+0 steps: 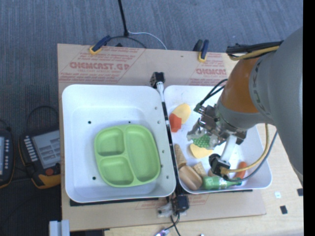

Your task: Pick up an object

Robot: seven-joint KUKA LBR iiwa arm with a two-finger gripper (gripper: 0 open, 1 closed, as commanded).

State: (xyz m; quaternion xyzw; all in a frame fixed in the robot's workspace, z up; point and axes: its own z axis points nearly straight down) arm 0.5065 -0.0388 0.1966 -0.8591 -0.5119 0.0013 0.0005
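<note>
Reaching in from the right, the grey arm (275, 82) hangs over the right bin (256, 178); the left bin (78, 107) holds a green divided plate (128, 154). Its jaws sit low among toy foods, just above a green-dotted piece (202, 142) beside a yellow slice (199, 152); whether they are wide or narrow cannot be told.

A robotics lab: clamped cardboard-topped bench (98, 65), cables over grey carpet (49, 14), and a teach pendant (42, 154).

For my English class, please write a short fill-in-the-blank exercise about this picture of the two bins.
1. The green tray has ____ compartments.
2. The green tray lies in the ____ bin.
3. The arm has an ____ band above the wrist.
4. The gripper is over the ____ bin, among small objects.

Missing words: three; left; orange; right
</note>
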